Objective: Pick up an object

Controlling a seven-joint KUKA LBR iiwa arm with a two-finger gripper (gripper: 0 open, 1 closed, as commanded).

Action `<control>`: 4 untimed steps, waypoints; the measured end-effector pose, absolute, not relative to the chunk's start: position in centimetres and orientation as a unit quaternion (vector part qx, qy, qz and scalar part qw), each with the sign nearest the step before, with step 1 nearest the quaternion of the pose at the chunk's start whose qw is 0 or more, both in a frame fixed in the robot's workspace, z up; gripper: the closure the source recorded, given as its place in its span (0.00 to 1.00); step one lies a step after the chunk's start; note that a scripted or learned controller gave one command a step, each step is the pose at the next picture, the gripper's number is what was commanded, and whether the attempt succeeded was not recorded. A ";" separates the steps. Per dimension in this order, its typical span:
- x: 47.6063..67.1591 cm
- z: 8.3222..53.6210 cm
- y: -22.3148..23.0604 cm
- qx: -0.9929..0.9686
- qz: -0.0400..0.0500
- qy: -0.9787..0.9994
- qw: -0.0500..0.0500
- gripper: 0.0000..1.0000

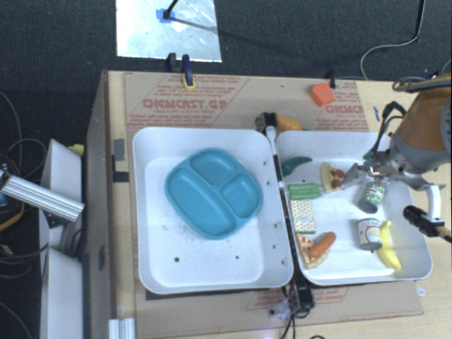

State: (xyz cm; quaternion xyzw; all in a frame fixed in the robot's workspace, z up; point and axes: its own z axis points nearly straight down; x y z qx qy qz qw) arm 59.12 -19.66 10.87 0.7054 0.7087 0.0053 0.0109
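Observation:
The right bin (417,260) holds several toy foods. A grey can (372,195) lies tilted just below my gripper (368,170), which hangs over the bin's upper right part. A second can (367,232) stands upright beside a yellow banana (388,247). Further left lie a pizza slice (330,175), a dark green pepper (295,163), a light green piece (304,189), a checkered box (304,215) and an orange carrot (322,244). Nothing is visibly held by the gripper.
The left bin (159,260) carries a blue divided plate (213,193). The arm's orange band (424,122) looms over the right bin's far corner. On the board behind the bins sit an orange block (322,94) and a small orange-yellow item (288,124).

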 end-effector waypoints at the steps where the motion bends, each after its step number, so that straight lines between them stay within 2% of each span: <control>1: 58.0 10.4 -20.4 0.705 0.007 0.709 0.017 0.00; 3: 56.3 10.1 -20.3 0.706 0.007 0.708 0.022 0.00; 4: 54.6 9.9 -20.8 0.707 0.006 0.707 0.026 0.00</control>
